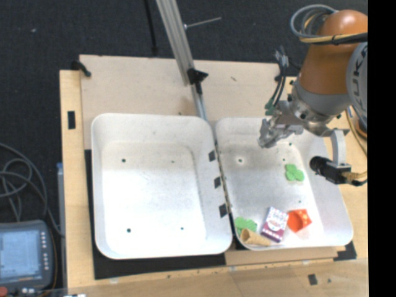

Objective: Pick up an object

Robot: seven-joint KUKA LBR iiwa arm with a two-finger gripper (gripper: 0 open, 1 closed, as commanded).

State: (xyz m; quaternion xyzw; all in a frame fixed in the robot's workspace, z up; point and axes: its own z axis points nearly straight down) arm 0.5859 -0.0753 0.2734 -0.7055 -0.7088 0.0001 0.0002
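Gripper (270,136) hangs over the right bin's (322,237) far edge; can't tell its state. Objs bunch along that bin's near edge w/ open floor mid-bin: 2 green pieces, one (294,173) toward the right wall, one (245,224) at near-left corner; 1 tan cone (253,236); 1 purple-white carton (275,224), print unreadable; 1 red block (299,219). Left bin (102,135) alongside.

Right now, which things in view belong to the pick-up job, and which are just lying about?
Job:
- two-finger gripper
- green crinkled piece
- orange-red block
- purple-and-white packet
- tan cone
- small green lump
- right white bin

Lying about:
- left white bin
- grey handheld screen
- aluminium camera pole
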